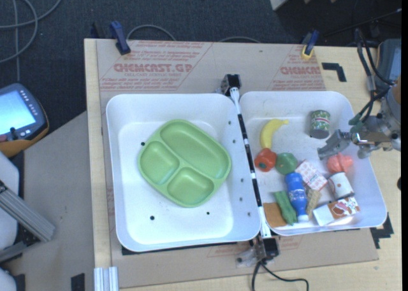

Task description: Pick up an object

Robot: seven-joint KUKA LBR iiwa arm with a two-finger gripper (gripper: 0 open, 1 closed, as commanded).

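Two bins noted; the tool (pixel 333 146) hovers over the right bin (pixel 376 184) beside an orange item (pixel 340 163). We cannot tell its grip state; we advise a centred descent.

Left bin (pixel 121 156): holding a divided tray (pixel 185 162) lying at its middle.
Right bin (pixel 299 102): sitting just beside the left one; banana (pixel 273 132) and can (pixel 319 123) lying at the back, bottle (pixel 296 195) and small packets (crowded together) lying toward the front.
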